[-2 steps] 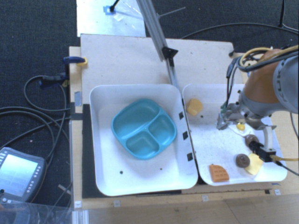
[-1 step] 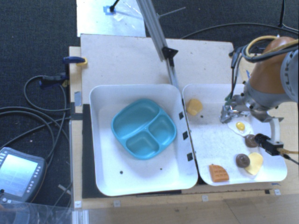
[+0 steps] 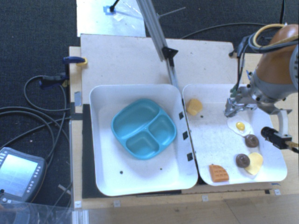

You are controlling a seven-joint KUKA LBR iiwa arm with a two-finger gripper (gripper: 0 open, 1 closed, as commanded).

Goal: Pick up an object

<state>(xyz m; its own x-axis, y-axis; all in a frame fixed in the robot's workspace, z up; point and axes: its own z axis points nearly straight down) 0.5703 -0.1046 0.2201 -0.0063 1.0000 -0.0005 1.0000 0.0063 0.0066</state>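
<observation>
- Toys lie scattered in the shallow white bin (image 3: 211, 139) under the arm. Nearest the camera is a ridged orange cracker-like square (image 3: 218, 173), well to the near side of the gripper.
- Next come a round dark-brown cookie-like disc (image 3: 242, 160) and a pale yellow heart-shaped slice (image 3: 255, 164), touching each other, also on the near side of the gripper and closer to the arm's edge of the bin.
- A second round brown disc (image 3: 252, 141) sits a little farther in, between that pair and the gripper.
- A flat white fried-egg toy with a yellow yolk (image 3: 240, 126) lies just beside the gripper, on its near side. It looks like the likeliest target.
- The metal two-finger gripper (image 3: 233, 108) hangs low over this bin, tips pointing down at bare floor just beyond the egg. Whether it is released or clenched I cannot tell, and nothing shows in its grasp.
- A yellow-orange lump of toy food (image 3: 194, 107) rests about level with the gripper, out toward the other bin.
- The second shallow white bin (image 3: 103, 164) holds a teal three-compartment plastic plate (image 3: 144, 128), well apart from the gripper.
- My judgement is that the step in hand is the approach, with no pick yet made. The next move calls for shifting over one toy, probably the egg, and descending squarely. The egg is thin and flat, so a closing grip could slide off it.
</observation>
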